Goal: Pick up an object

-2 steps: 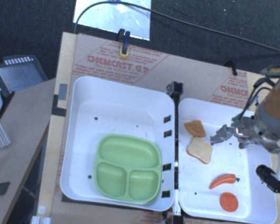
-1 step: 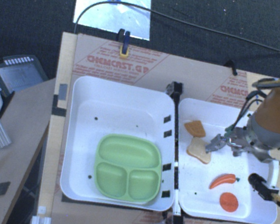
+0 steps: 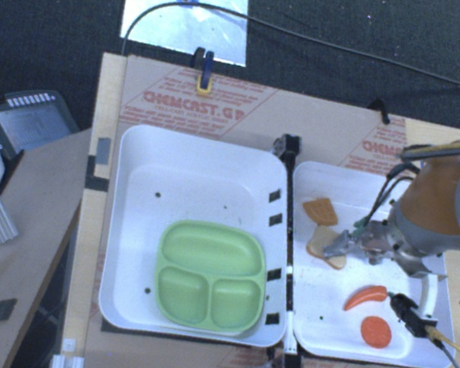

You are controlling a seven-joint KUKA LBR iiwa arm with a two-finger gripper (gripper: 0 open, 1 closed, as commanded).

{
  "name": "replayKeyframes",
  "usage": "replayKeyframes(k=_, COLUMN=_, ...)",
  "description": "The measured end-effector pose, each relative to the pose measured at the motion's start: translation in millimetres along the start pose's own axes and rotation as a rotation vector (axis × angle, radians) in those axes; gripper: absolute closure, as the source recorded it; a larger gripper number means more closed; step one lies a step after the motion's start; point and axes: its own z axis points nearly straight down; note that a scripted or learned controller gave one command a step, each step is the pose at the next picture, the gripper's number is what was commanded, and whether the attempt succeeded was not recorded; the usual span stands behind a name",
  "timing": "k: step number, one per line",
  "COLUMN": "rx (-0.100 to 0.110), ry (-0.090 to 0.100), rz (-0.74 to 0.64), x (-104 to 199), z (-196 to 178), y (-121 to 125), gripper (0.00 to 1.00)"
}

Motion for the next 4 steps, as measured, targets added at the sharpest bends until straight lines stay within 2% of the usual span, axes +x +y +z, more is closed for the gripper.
replayKeyframes(k=1, rx=-0.005, ry=0.000, rz=-0.001, x=0, z=-14, y=2, gripper=1.00)
replayKeyframes(k=4, rx=-0.005, ry=-0.002, rz=-0.004, x=-15, z=-182, y=20, gripper=1.00)
